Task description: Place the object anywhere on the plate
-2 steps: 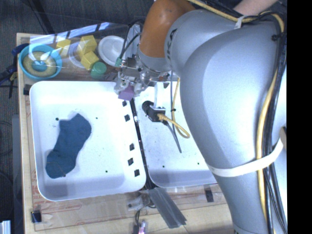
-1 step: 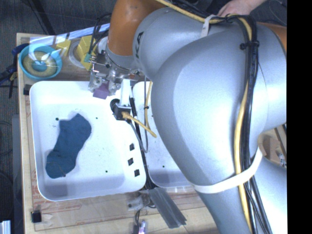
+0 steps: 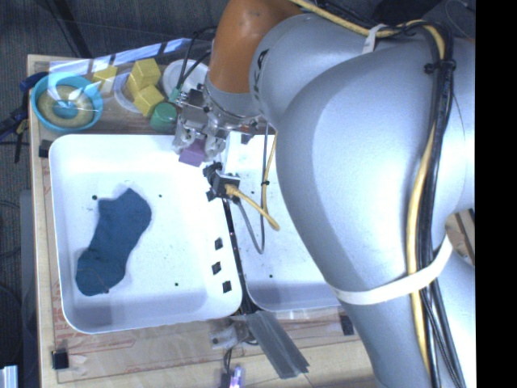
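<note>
One fixed camera looks down at a slant on the counter (image 3: 145, 342) from above. The left bin (image 3: 174, 241) lies in plain sight, while the grey arm (image 3: 355, 152), close to the lens, enters from the right.

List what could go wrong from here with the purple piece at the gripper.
1. The gripper hangs over the left bin's top edge with a small purple object at its tips; the grasp is hard to judge, so it may slip.
2. Yellow blocks and a green piece crowd the shelf beside it; the arm could knock them.
</note>
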